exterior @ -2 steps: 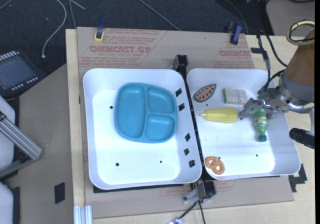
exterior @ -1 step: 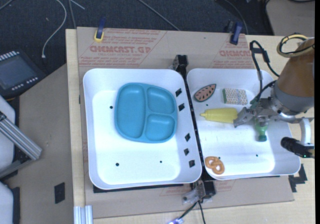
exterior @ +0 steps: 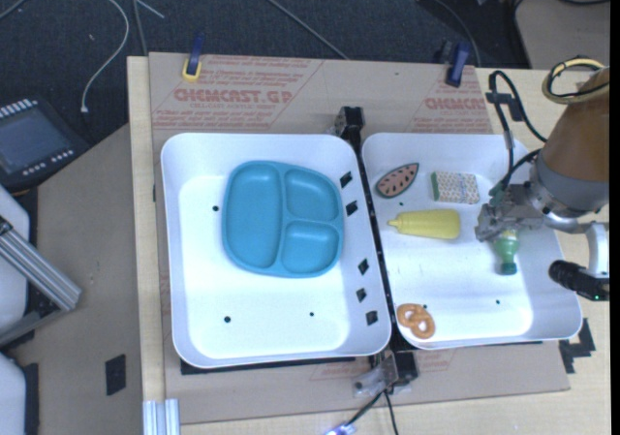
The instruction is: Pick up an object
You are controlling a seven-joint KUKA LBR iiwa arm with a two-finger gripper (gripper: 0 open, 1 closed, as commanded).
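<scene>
My gripper (exterior: 498, 223) hangs low over the right bin (exterior: 455, 288), near its right side. A small green bottle-like object (exterior: 507, 255) lies just below the gripper in the view, its top end touching or tucked under the gripper's tip. To the gripper's left rests a yellow elongated object (exterior: 426, 224). A pale green speckled block (exterior: 455, 187) and a brown oval piece (exterior: 397, 180) sit farther back. Close to the bin's front left corner is a small pretzel (exterior: 417, 321).
The left bin (exterior: 194, 307) holds a blue divided plate (exterior: 283, 218). A black divider with clips (exterior: 366, 230) runs between the bins. The arm's orange band and grey wrist (exterior: 581, 162) lean in from the right. Cables (exterior: 509, 108) trail at the back right.
</scene>
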